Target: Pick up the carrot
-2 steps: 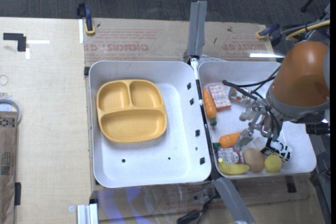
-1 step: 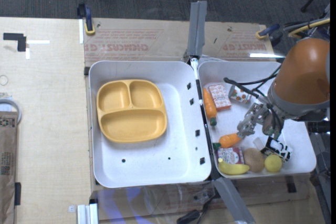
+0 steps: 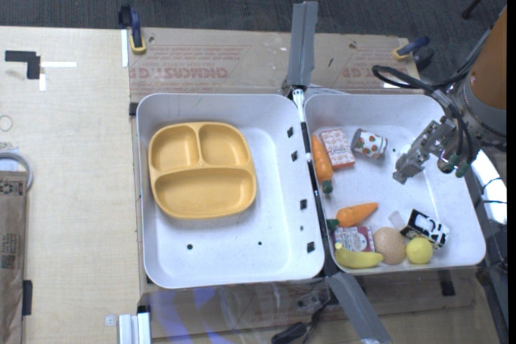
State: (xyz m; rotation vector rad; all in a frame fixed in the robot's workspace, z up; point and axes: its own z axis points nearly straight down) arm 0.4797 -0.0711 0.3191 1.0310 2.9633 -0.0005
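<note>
My pincer [image 3: 411, 163] hangs with nothing in it, grip state unclear. The carrot [image 3: 356, 214] lies at my eight o'clock; I should descend centred across its middle

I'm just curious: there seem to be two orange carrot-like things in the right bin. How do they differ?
The long carrot lies along the bin's left wall, green end toward the camera. The short carrot is stubbier and lies crosswise near the banana. Both are orange and lie untouched, away from the gripper.
</note>
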